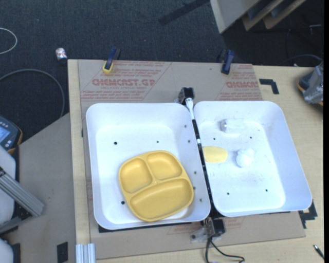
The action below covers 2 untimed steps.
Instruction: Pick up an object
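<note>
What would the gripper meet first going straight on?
The gripper is a blur at the bench edge, its pointing unclear. Straight down, it would probably meet bare cardboard beside the right bin.

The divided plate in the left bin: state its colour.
Yellow. The divided plate, with three compartments, shows best in the camera view, lying in the left bin.

The floor (46,31) was dark grey carpet, with thin white cables (28,77) looping over it on the far left. The bench top (169,79) was brown board with red lettering printed on it, held by a yellow clamp (109,62) and a blue clamp (226,61) at its far edge. Some pale furniture (247,13) sat at the far right. Lighting was pretty even.
</note>
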### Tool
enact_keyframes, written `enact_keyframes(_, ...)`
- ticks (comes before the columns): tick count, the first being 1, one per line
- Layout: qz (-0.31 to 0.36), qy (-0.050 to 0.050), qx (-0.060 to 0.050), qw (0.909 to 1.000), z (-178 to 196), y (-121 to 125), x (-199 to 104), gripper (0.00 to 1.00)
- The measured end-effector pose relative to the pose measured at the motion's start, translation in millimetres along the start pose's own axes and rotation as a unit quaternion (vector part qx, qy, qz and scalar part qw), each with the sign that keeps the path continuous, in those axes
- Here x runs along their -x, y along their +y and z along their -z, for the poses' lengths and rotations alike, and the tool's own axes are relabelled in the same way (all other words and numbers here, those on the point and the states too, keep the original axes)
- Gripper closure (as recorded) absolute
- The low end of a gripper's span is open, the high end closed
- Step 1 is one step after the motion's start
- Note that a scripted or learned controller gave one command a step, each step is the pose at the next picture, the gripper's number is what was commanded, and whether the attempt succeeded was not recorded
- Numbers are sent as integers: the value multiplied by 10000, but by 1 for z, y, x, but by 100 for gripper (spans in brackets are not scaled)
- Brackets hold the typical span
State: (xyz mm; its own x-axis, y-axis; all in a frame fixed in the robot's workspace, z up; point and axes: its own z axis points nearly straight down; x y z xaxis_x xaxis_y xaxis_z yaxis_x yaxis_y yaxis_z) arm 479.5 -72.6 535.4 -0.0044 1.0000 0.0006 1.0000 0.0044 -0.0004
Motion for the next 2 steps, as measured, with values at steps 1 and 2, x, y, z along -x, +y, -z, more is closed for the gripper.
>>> enact_keyframes(1,2,2,-8,10000,-7,0,-37,100)
enact_keyframes(2,4,0,21,10000,0,0,-75,100)
